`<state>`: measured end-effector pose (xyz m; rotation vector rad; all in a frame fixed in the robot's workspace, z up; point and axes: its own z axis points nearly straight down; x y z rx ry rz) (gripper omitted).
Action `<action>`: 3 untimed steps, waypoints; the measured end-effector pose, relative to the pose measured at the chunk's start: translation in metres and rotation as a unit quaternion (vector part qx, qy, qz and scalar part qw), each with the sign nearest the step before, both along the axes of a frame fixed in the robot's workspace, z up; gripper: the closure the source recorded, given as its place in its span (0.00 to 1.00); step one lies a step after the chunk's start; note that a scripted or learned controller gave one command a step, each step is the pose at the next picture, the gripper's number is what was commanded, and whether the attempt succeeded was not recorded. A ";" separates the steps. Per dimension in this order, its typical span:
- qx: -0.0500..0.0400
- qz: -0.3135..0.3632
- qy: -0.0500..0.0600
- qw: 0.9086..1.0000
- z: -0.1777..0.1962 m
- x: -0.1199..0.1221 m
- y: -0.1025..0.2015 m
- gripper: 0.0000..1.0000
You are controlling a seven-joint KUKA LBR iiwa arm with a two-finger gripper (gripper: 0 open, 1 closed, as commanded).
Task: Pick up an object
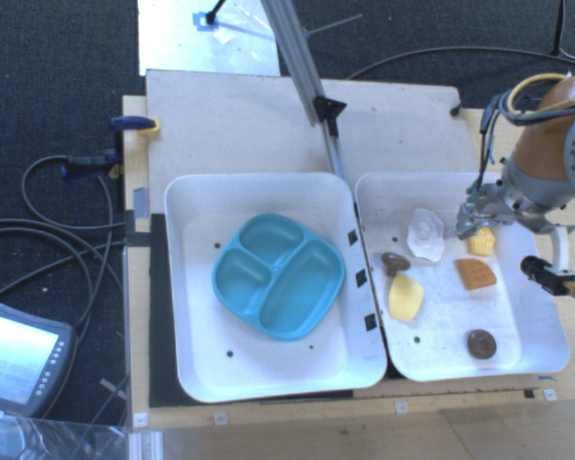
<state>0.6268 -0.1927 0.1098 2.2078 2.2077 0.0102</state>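
Yellow wedge (405, 297) — long axis upright

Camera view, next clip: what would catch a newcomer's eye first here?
The blue divided plate stands out, lying alone in the left bin. In the right bin lie small items: a clear piece, a yellow lump, an orange wedge and a brown disc. The gripper hangs over that bin's far side, beside a small yellow piece.

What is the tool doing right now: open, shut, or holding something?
Tool: cannot be told. It sits low in the right bin, beside the small yellow piece and the clear white object; nothing visibly held.
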 end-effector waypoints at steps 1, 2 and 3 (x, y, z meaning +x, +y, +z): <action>0.004 0.002 0.006 1.000 0.045 0.000 0.003 1.00; 0.003 0.002 0.005 1.000 0.095 0.006 -0.006 1.00; 0.004 0.003 0.006 1.000 0.120 0.007 -0.006 1.00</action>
